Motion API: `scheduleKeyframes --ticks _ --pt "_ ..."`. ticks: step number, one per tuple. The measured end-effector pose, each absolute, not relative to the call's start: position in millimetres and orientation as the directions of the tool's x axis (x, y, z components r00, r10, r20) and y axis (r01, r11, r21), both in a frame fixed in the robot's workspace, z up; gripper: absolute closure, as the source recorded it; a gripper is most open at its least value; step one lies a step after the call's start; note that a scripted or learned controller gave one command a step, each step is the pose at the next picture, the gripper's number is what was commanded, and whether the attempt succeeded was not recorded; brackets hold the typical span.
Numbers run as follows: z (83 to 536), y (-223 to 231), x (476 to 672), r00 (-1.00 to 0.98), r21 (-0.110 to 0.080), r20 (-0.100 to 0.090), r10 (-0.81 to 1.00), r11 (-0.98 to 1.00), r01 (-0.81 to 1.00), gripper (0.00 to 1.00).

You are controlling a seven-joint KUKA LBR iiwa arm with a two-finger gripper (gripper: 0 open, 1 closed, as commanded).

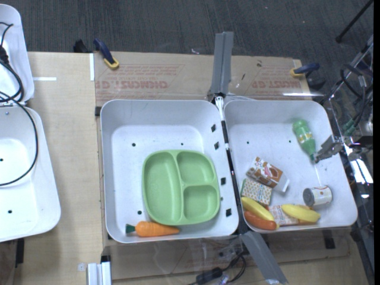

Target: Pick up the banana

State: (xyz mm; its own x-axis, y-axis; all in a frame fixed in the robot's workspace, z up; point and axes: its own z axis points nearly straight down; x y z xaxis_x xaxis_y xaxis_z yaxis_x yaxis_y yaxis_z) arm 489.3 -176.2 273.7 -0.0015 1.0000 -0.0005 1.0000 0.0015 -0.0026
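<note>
**Approach stage: gripper at the right bin's edge, banana not yet reached**

The gripper point(330, 149) sits at the right rim of the right bin point(267, 114), just beside the green bottle point(303, 136). Nothing lies between its fingers. From this slant it is small and partly lost against the clutter at the bench's edge, so whether it is spread or closed I cannot tell.

The banana point(300, 212) lies flat near the bin's front wall, toward the right corner, its length running roughly left to right. It rests against a flat packet point(281, 216), with a small can point(317, 196) just beside it on the far side. A second yellow piece point(256, 208) lies near the front left of the same bin, touching an orange-red one point(261, 221); it may be another banana-like fruit, which could confuse the pick. A snack box point(265, 172) sits mid-bin.

The left bin point(119, 159) bears a green tray point(181, 187) and a carrot point(155, 230), neither part of the job.

I judge the task barely begun. The next move calls for travel toward the front of the bin, past the can, then a descent with fingers set across the banana's narrow width, keeping clear of the can and the front wall.
</note>
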Motion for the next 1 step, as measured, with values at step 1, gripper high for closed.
scheduleKeyframes --ticks 1 --pt "146.0 -167.9 477.3 -0.464 -0.001 0.002 0.886 0.464 0.886 0.00"
